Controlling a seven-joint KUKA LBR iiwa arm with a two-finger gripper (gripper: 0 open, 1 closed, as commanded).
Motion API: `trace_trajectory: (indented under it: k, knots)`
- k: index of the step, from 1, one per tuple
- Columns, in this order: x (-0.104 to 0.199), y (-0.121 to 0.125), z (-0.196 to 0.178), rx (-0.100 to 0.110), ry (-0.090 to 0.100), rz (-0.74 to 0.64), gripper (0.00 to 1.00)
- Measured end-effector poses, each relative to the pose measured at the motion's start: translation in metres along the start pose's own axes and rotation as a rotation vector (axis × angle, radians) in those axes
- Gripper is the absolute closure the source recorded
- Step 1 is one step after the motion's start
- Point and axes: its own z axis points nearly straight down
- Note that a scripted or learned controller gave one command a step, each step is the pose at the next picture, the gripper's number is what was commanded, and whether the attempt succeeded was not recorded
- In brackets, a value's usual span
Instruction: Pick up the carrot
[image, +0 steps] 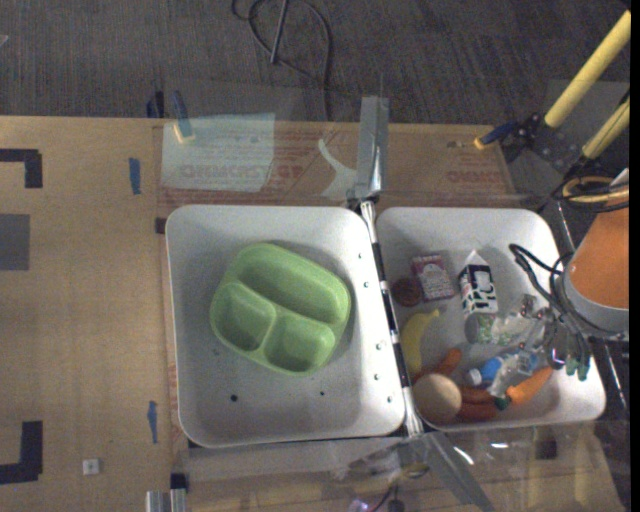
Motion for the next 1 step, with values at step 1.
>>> trace_trajectory:
  k: [1]
  knots:
    - [0.011,0.0322,-0.0779,-0.001,-0.001,-0.344,0.0]
